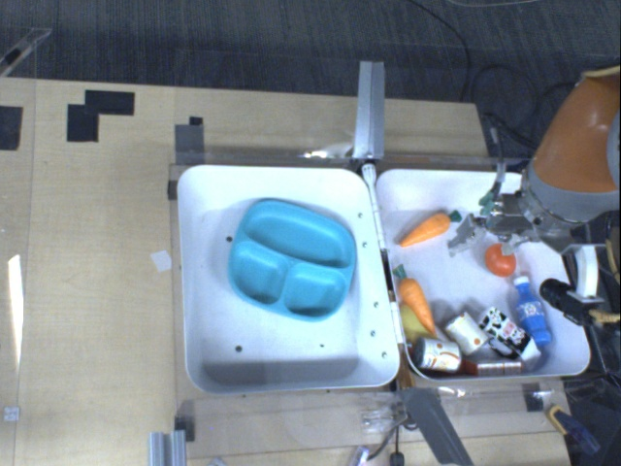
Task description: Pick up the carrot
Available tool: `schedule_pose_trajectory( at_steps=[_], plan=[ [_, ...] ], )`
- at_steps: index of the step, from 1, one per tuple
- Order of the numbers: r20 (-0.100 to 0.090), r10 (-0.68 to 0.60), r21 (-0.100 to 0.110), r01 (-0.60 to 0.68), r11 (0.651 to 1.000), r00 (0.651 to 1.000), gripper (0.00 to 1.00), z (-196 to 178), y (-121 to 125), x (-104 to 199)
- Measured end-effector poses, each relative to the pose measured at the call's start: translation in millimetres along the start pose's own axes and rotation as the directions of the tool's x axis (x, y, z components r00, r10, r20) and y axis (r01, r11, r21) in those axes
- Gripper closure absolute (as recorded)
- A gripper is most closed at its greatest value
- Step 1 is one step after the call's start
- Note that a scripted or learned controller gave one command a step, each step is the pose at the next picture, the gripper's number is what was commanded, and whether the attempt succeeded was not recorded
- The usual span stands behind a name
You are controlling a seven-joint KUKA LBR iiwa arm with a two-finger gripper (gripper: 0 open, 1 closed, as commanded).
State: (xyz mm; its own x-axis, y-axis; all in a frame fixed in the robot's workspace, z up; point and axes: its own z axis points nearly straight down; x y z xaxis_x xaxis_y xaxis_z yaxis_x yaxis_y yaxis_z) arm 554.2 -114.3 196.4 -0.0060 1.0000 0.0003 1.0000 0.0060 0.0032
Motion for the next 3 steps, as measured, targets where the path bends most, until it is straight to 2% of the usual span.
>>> schedule_pose_trajectory(
  at_steps=[1, 2, 3],
  plan=[
    [-0.001, 0.121, -0.009, -0.121, 0.993, 0.993, 0.00, 108, 58, 31],
    [-0.004, 0.119, -0.015, -0.119, 0.993, 0.993, 1.00, 96, 60, 33],
    [0.001, 0.122, -0.004, -0.122, 0.993, 0.993, 1.00, 6, 116, 70]
  ],
)
